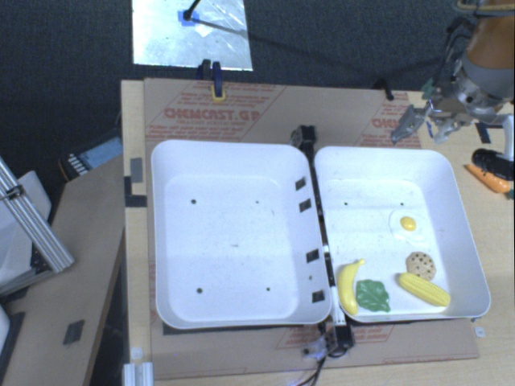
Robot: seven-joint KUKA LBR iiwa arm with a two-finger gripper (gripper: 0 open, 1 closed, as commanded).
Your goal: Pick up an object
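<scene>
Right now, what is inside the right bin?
The right bin holds a fried egg, a cookie, a corn cob, a banana and a green leaf. Nothing visibly covers them.

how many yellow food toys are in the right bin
2, or 3 counting the egg's yolk: banana at the near left edge, corn cob near the front right, fried egg farther back. None look hidden.

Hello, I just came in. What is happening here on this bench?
A grey robot arm is set to pick up an object. Its tool hangs above the far rim of the right bin, holding nothing. In that bin lie a fried egg, a cookie, a corn cob, a banana and a green leaf, all untouched.
</scene>
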